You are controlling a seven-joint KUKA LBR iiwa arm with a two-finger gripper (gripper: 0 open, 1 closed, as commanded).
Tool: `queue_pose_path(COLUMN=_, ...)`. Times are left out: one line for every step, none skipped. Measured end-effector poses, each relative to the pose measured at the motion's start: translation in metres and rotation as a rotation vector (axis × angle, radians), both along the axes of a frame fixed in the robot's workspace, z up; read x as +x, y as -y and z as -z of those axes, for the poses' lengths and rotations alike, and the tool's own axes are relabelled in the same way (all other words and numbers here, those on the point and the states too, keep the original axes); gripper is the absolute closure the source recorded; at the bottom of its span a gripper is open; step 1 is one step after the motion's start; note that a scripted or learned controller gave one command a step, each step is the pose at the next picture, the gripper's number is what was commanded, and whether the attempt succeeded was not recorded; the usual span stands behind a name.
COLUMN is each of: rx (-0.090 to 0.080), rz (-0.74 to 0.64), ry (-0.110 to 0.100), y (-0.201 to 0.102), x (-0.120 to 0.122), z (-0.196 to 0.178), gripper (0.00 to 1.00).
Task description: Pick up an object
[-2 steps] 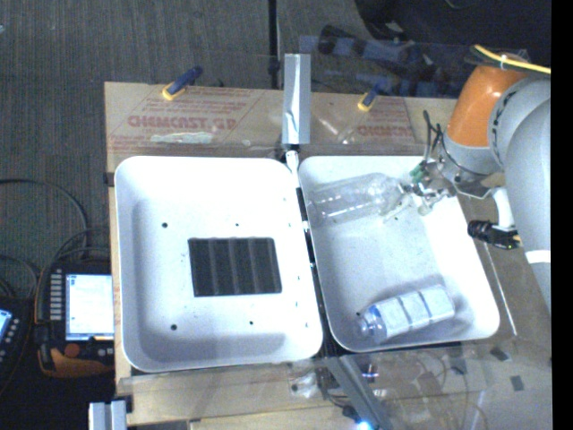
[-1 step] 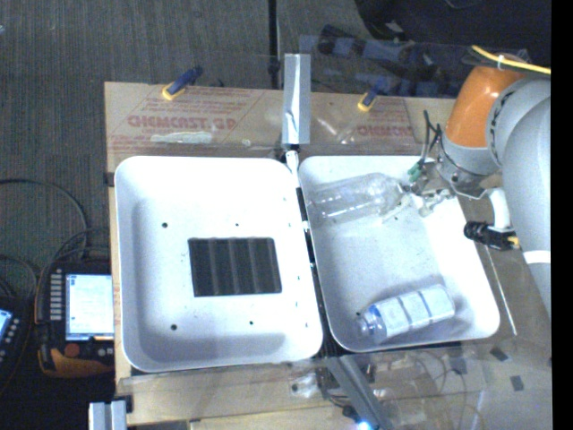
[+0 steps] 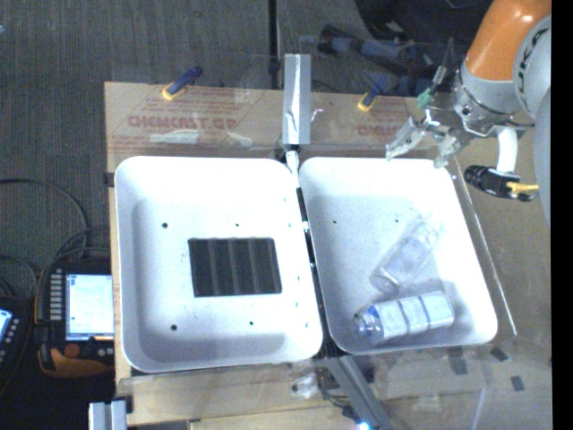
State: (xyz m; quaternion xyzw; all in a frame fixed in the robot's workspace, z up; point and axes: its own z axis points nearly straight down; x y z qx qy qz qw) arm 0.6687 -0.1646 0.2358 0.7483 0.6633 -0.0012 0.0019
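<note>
The jaws (image 3: 421, 141) hang at about 1 o'clock in the picture, above the far rim of the right bin (image 3: 358, 195), and they stand spread apart, two thin fingers pointing down with nothing between them. They are well apart from the things that could be picked: a clear plastic bottle (image 3: 407, 256) lying tilted in the right bin, and just beside it, toward 6 o'clock, a second bottle with a blue cap (image 3: 407, 318) lying on its side near the front wall. I judge that the first risk is the descent itself: from where the jaws are now they could come down on the bin rim or on bare floor of the bin. The second risk is the bottles. Both look round and smooth, so they may roll or slip out when the fingers close, and the clear one looks thin and may crush. As the two lie close together, a grasp on one may push the other against the wall. The left bin (image 3: 152, 240) holds a dark ribbed flat object (image 3: 235, 266), which seems too flat to pinch easily. The clear bottle is hard to make out against the white bin, and its outline is uncertain. The arm is cut off at the right edge, and the counter (image 3: 179, 119) behind the bins is partly covered by clear sheet.
</note>
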Motion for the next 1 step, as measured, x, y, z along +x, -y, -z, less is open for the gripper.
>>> queue_pose_path(rx=0.005, rz=0.11, ry=-0.002, y=-0.009, x=-0.0638, z=0.0059, gripper=0.0)
